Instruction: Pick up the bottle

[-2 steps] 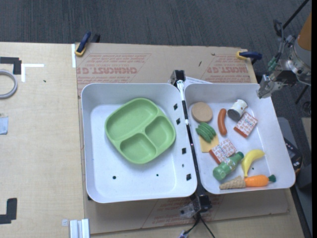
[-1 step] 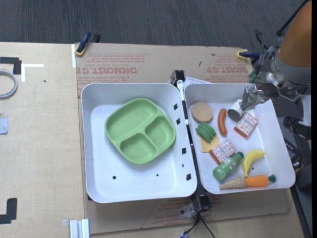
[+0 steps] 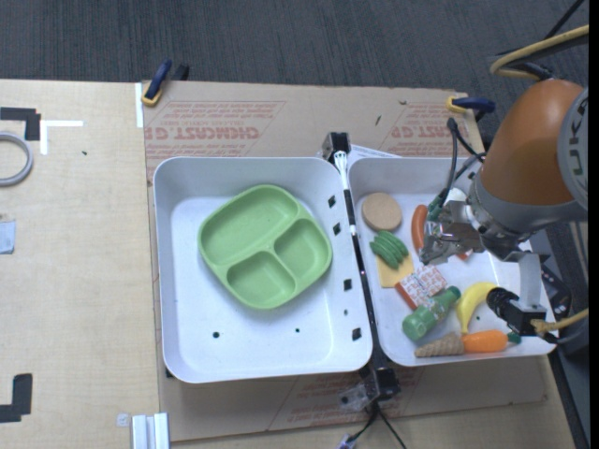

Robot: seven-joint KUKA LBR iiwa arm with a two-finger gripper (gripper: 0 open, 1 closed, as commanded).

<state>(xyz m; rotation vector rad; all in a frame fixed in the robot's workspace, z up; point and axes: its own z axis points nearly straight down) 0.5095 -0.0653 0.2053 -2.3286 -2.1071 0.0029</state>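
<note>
A small green bottle [image 3: 429,312] lies on its side in the right bin [image 3: 524,349], near the front, its cap end pointing to the front left. My gripper [image 3: 438,244] hangs above the middle of that bin, just behind the bottle and over a red and white packet [image 3: 421,286]. The arm's grey wrist and orange band cover the bin's right half.
The right bin also holds a round brown cookie [image 3: 382,211], a red sausage [image 3: 418,226], a green pea pod [image 3: 389,248], a yellow cheese slice [image 3: 392,272], a banana [image 3: 474,303], a carrot [image 3: 485,341] and a cone [image 3: 440,347]. The left bin [image 3: 187,335] holds a green divided plate [image 3: 265,246].
</note>
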